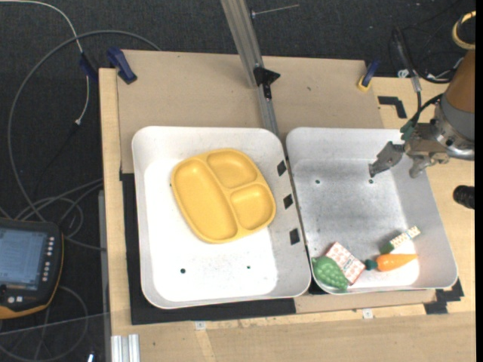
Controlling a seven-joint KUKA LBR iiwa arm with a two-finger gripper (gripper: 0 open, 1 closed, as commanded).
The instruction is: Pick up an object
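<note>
dark carpet with loose cables surrounds the plywood bench (196, 89), and a teach pendant (26, 266) lies on the floor at the lower left. two shallow white bins sit side by side on the bench. the left bin (151, 277) carries a yellow divided plate (221, 194) with three compartments, resting toward its upper half. the right bin (339, 194) has its things bunched along the near edge: a green leafy toy (330, 272) in the lower left corner, a small red and white patterned box (346, 260) touching it, then a toy carrot (395, 262) lying on its side just beside that, and a small pale yellow-white piece (402, 238) just above the carrot. the arm comes in from the right, and its gripper (392, 161) hangs over the upper right part of the right bin, well apart from the toys. its fingers are spread open with nothing between them. a grey metal post (245, 36) rises from behind the bins.
</note>
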